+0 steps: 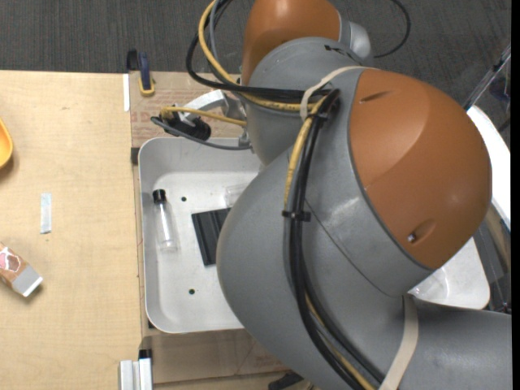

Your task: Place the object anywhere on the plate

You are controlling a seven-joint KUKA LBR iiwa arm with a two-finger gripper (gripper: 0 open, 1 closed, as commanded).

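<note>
Reaching in from 3 o'clock, the arm (pixel 357 218) hangs over the bins, its grey body and orange caps covering the middle of the bench. Yellow and black cables (pixel 296 161) run down its side. The arm's bulk hides what lies under it, so I cannot tell whether the gripper is spread, pressed together or pinching anything.

The left bin (pixel 148 242) shows at 9 o'clock of the arm. Two things lie on its floor. A clear tube (pixel 165 222) with a black cap lies near the bin's 9 o'clock wall, cap end toward 12 o'clock. A black slab (pixel 209 232) lies flat just at 3 o'clock of the tube, apart from it, its far side hidden under the arm. Which of the two is the task's object cannot be told. Both lie loose on the bin floor, clear of the arm's outline at its 9 o'clock side.

A corner of the right bin (pixel 465 276) shows at 4 o'clock.

On the wooden table (pixel 73 136), at 9 o'clock of the left bin, lie a small white strip (pixel 45 214) and a packet (pixel 19 272). An orange rim (pixel 3 146) shows at the picture's 9 o'clock edge. A blue clamp (pixel 144 71) stands at the table's 12 o'clock corner.
</note>
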